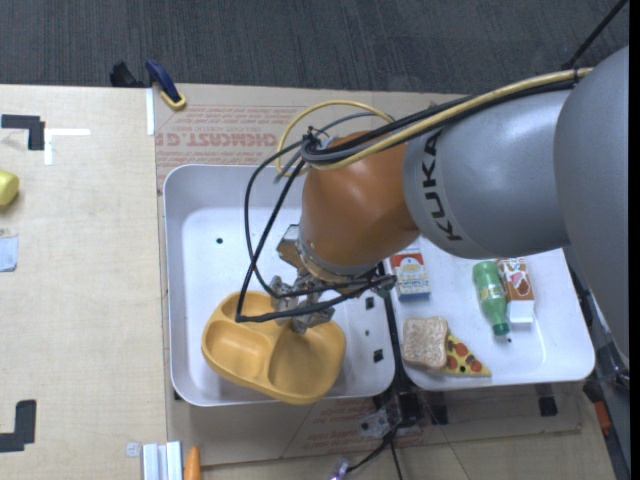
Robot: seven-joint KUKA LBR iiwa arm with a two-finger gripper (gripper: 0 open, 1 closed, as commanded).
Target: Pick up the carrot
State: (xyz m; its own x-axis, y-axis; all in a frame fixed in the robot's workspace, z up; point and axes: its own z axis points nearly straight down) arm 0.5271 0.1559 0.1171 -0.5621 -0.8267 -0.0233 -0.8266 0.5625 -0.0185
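Two white bins sit side by side on the table. The arm reaches over the left bin, its gripper low above a yellow two-part dish; whether it is open or closed cannot be told. A thin orange piece, possibly the carrot, lies on the table below the left bin. The right bin holds a green bottle, a bread slice and a pizza slice.
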